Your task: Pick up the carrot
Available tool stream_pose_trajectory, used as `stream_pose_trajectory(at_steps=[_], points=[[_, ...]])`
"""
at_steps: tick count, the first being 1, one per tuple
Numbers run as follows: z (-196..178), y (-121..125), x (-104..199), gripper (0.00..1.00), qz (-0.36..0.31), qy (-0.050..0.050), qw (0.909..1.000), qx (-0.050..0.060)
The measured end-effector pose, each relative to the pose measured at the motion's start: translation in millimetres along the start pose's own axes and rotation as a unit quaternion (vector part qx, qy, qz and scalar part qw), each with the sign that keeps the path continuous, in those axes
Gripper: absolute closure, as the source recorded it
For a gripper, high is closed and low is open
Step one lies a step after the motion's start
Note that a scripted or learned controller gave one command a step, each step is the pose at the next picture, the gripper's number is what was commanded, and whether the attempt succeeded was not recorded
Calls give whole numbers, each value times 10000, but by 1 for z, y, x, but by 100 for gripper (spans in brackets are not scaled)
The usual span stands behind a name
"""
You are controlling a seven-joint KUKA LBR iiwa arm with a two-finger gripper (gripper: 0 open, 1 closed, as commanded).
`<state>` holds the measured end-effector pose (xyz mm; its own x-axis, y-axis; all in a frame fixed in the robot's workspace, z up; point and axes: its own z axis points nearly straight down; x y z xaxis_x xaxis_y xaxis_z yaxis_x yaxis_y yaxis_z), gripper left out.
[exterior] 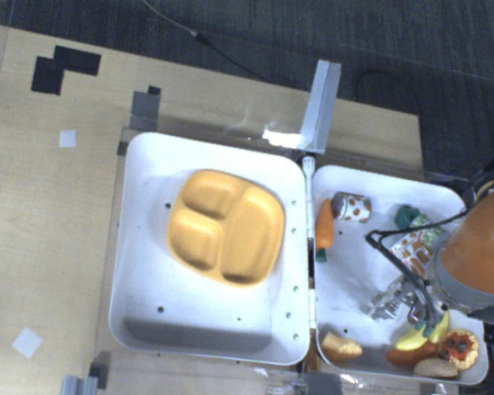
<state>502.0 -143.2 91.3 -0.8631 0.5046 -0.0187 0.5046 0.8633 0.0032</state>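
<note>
Camera view: tapered orange carrot (pixel 325 226) against right bin's left wall; metal pincer (pixel 395 304) nearby, spread unclear.

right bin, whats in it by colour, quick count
orange: 1, the carrot by the left wall
yellow: 1, a banana-like piece
green: 1, a small item at the back
tan: 2, bread-like pieces
printed: 2, a can and a packet
total: 7 that I can tell apart
</note>
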Motion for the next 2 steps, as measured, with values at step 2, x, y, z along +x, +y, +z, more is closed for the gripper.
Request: stream_pose_trajectory(at_steps=[2], points=[[0, 55, 0, 100, 1475, 10, 9891, -18]])
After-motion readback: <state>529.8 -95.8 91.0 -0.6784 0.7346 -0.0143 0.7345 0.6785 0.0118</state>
